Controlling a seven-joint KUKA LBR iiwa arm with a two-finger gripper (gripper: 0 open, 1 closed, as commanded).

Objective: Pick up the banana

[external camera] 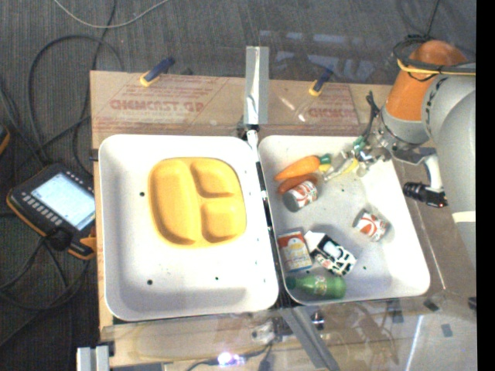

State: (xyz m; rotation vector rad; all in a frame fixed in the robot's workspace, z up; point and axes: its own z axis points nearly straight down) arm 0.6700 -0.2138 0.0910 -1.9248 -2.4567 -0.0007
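Bins sit side by side on the table (pixel 108 103), the left bin (pixel 124 284) holding a yellow divided tray (pixel 198 199) near its centre. In the right bin (pixel 410 273), the end effector (pixel 370 151) hangs at about one o'clock, reaching in below the arm's orange band (pixel 407 95); whether its fingers are open or closed cannot be told, since they blur into the clutter beneath. Just beside it, toward nine o'clock, lies a pale yellowish, elongated thing that may be the banana (pixel 342 167), too small and washed out to be sure of, and no contact between it and the end effector can be made out. An orange carrot (pixel 298 167) with a green top lies at eleven o'clock of the right bin, with a red-and-white can (pixel 302 195) on its side just below it. A second small can (pixel 371 226) rests toward three o'clock. At six o'clock are a small carton (pixel 294 252), a black-and-white box (pixel 334 255) and a green bottle (pixel 319 286) against the near wall. A handheld pendant (pixel 56 203) lies on the floor at nine o'clock of the table.
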